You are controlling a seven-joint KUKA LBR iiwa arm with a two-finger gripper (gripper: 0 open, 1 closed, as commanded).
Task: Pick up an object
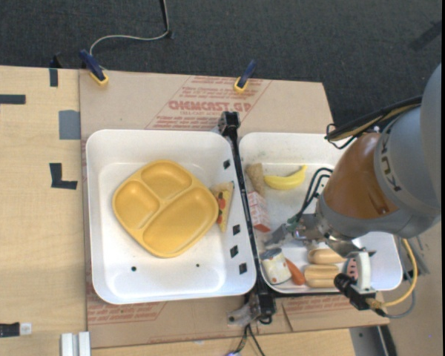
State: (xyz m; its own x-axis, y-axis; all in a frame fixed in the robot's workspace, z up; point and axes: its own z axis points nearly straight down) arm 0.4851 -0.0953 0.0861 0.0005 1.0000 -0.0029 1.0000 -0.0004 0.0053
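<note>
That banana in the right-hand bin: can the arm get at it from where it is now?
Probably yes. The banana lies uncovered near the far wall of the right bin, with nothing on top of it. The arm already hangs over that bin, just beside it.

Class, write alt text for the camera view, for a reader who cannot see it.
A grey and orange robot arm reaches from the right over the right bin, above toy hot dogs and a banana. The left bin holds a yellow divided plate.
</note>
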